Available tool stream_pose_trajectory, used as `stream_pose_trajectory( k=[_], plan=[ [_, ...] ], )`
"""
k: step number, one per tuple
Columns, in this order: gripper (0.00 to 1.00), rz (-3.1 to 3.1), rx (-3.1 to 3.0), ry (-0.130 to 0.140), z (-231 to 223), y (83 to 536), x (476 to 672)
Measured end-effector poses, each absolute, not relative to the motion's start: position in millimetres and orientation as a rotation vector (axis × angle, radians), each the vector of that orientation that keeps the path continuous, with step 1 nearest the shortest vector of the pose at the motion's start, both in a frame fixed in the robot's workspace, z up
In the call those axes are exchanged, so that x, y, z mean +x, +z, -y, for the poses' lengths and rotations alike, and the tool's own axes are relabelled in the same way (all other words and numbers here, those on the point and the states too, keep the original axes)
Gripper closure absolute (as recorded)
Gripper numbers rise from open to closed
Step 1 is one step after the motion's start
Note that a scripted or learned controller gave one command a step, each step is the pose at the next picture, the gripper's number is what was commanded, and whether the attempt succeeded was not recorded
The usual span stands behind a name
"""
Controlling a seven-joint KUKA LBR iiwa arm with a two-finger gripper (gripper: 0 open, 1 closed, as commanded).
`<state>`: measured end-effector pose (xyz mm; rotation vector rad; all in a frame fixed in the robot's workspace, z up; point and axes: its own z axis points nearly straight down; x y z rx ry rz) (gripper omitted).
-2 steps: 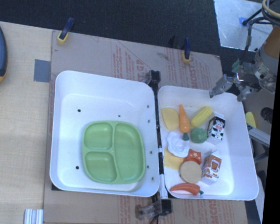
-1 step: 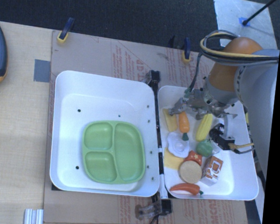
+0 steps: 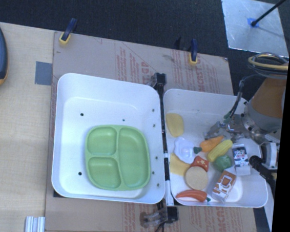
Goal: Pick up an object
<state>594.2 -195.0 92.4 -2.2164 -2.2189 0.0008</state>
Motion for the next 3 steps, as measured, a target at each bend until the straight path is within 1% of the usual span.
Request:
stream_pose_trajectory(
  k=[1, 2, 3],
  plan=[
    [0.0, 2.222, -2.214, 0.004, 142, 92, 521.0],
    [0.0, 2.229, -2.214, 0.002, 96, 92, 569.1],
    [0.0, 2.23, -2.216, 0.0, 127, 94, 635.5]
  ],
)
